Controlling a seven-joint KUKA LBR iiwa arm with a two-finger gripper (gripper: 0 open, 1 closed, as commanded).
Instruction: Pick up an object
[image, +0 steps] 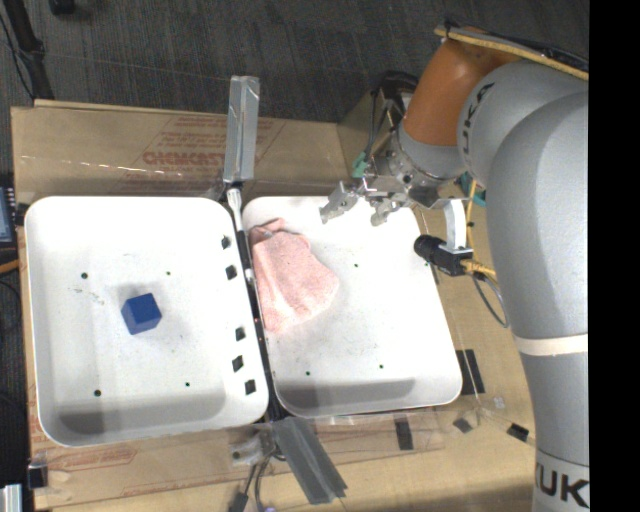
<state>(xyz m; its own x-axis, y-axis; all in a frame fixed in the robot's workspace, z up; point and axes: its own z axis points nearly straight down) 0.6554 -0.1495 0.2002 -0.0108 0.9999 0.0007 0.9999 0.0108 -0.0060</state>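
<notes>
A crumpled pink cloth (290, 277) is lying in the right bin (400, 330); the gripper (361, 203) is hovering above, fingers apart, gripping nothing.

Cube (141, 312) in the left bin (60, 230), cloth (290, 276) against the right bin's (400, 330) left wall

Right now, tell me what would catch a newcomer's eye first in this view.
The big grey arm with its orange band dominates the right side, its tool at the far edge of the right bin. In that bin a crumpled pink cloth lies against the left wall. A small blue cube sits alone in the left bin.
</notes>
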